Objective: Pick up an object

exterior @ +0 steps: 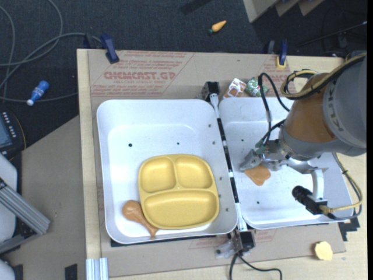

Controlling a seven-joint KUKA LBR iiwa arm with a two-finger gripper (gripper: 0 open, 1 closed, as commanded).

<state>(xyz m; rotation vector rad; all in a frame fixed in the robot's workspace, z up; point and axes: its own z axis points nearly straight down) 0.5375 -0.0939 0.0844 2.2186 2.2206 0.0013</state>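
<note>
- The arm reaches in from the right and hangs over the right bin, its claw low near that bin's left wall.
- An orange piece of toy food lies on the right bin's floor, directly under the claw tip and touching it or very nearly so; contact cannot be confirmed from this angle.
- Claw state: cannot tell. The wrist and cabling hide the tip, so neither its opening nor any hold on the orange piece can be read.
- The left bin carries a yellow divided plate with a toy drumstick tucked against the plate's lower left edge. Both sit well apart from the claw.
- Judgement: the step in hand is the grasp on the orange piece; lifting is not yet evident.
- To do it well: centre the claw over the thickest part of the piece, descend to the bin floor, and close fully before rising.
- Risk: the piece looks flat and lies near the wall between the bins, so an off-centre close may push it aside rather than trap it.
- Lift straight up and slowly; confirm the piece rises clear of the floor.
</note>
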